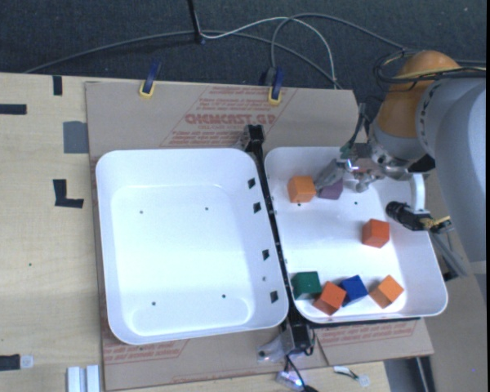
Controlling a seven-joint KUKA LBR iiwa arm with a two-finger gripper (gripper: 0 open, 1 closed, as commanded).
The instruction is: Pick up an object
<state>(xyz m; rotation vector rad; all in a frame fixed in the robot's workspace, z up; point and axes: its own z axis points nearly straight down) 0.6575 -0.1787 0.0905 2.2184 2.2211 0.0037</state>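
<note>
White plastic bins sit side by side on the bench [33, 243], over a sheet of brown cardboard [220, 117]. The left bin [114, 178] is bare inside. The right bin [429, 288] holds all the blocks: an orange block [301, 189] at the far left, a purple block [331, 189] just beside it, another orange block [376, 233] toward the right, and a cluster at the near edge made up of a green block [306, 283], an orange one [330, 297], a blue block [354, 288] and one more orange block [386, 291].

Reaching in from the right, the arm [441, 121] has its hand [340, 178] low over the far part of the right bin, at the purple block. The hand looks pressed against or closed around that block, but I cannot tell from this slanted angle whether it is clenched or released.

By my reading, the approach is done and a grasp is being tried; the lift is left, since every block rests on the bin floor.
</note>
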